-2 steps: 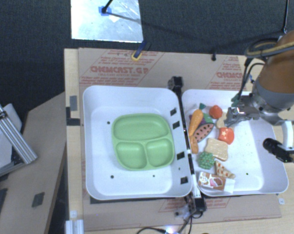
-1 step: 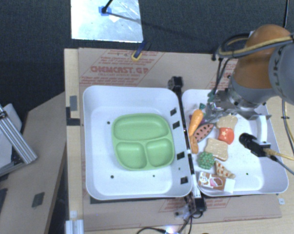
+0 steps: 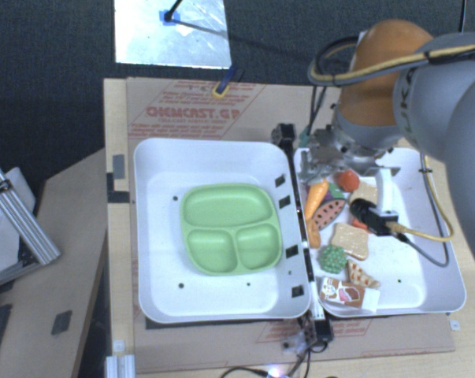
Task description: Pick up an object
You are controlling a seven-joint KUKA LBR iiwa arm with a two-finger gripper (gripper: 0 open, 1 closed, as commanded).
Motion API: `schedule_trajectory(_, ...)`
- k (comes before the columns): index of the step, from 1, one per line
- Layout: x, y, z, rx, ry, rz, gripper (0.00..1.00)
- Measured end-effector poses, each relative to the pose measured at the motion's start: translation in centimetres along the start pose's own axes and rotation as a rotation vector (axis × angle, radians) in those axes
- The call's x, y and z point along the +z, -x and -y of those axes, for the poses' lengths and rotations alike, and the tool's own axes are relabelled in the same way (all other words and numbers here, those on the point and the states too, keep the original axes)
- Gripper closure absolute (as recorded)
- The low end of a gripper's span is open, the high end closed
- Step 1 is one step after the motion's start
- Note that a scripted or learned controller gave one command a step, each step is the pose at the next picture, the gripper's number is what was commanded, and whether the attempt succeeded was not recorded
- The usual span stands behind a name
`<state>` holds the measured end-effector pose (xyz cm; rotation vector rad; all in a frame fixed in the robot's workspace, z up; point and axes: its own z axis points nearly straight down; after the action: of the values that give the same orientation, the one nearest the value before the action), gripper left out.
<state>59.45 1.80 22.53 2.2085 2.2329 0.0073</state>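
One slim orange carrot (image 3: 316,198), green-tipped, lies tilted.

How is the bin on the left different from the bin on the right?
The left bin holds one green divided tray lying flat near its middle; the right bin holds many small toy foods, such as a carrot and a cracker. The arm's end effector hangs above the right bin's far end, not the left bin. Both are shallow, white and side by side.

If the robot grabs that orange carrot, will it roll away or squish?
The carrot looks like a moulded toy, so probably stiff and light. Its tapered, rounded shape may roll or slip. It lies against the divider of the right bin, which might hold it steady.
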Motion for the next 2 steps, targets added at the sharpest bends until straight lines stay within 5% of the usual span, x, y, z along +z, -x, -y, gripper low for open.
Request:
schedule_trajectory(1,-0.5,-3.3,-0.8,0.003,-0.001,0.001,1.00)
schedule_trajectory(2,-0.9,-2.2,-0.3,0.010,-0.003,0.002,1.00)
